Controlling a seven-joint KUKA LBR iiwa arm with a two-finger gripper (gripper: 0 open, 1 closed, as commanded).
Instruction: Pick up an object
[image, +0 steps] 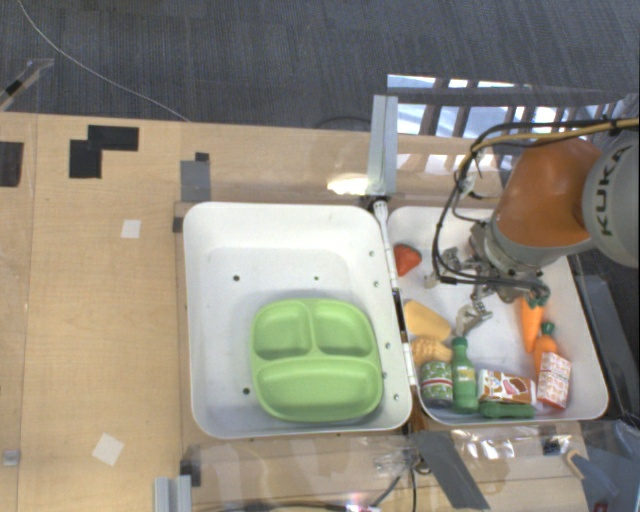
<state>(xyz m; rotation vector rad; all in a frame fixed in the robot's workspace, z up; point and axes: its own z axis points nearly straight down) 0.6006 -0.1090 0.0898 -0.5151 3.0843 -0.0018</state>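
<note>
Since any object will do, I look first at the green plastic bottle (462, 372) standing upright among the clutter at the near end of the right-hand shallow white bin (590, 385). Just beside that bottle lie a round green-labelled can (435, 382), a flat red snack packet (507, 386), and a pale yellow wedge (425, 320); an orange toy carrot (531, 324) sits farther right, a red round piece (407, 259) well beyond. Above the bottle hangs my two-finger gripper (474, 314), empty; whether it is open I cannot tell. Left of the bottle, the other white bin (215, 250) bears a green divided plastic tray (316, 358), likely a drop spot.
</note>
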